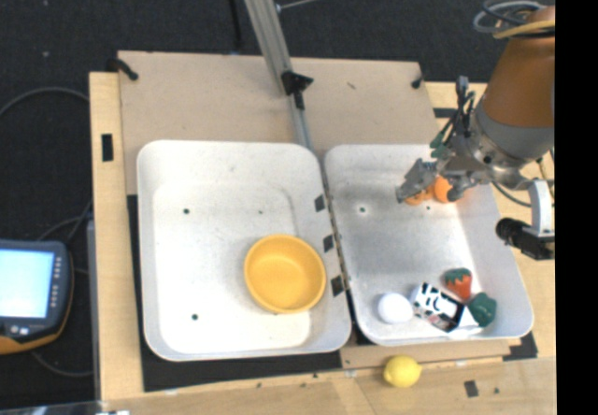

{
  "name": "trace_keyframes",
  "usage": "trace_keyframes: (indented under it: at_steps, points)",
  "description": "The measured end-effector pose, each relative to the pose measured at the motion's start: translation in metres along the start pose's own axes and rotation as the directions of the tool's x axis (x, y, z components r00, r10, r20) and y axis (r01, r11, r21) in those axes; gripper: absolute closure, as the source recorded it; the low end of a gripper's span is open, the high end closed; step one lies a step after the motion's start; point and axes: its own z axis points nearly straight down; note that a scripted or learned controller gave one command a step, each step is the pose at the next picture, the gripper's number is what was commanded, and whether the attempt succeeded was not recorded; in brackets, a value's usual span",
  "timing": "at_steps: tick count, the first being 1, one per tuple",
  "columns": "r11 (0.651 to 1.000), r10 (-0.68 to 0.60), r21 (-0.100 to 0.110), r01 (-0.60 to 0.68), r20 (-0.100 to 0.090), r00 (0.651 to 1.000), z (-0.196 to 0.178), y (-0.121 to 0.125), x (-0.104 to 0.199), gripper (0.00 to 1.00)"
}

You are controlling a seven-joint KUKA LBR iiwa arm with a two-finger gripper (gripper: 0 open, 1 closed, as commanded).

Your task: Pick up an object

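A robotics lab: 2 white bins (pixel 234 161) on a bench (pixel 215 95), teach pendant (pixel 33 296), trailing cables (pixel 37 105).

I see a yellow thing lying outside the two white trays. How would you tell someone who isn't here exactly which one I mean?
Find the right-hand white bin and follow its near edge down to the brown board in front. There lies a small yellow lemon, alone on the board. Unlike the larger yellow bowl, which sits inside the left bin, it is solid, egg-shaped and outside both bins.
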Motion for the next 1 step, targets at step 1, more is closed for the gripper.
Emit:
trace_keyframes:
  at_steps: [1]
  points:
    - [1.0,0.001,-0.001,-0.001,0.0,1.0,-0.0001,0.0001,0.0,0.0]
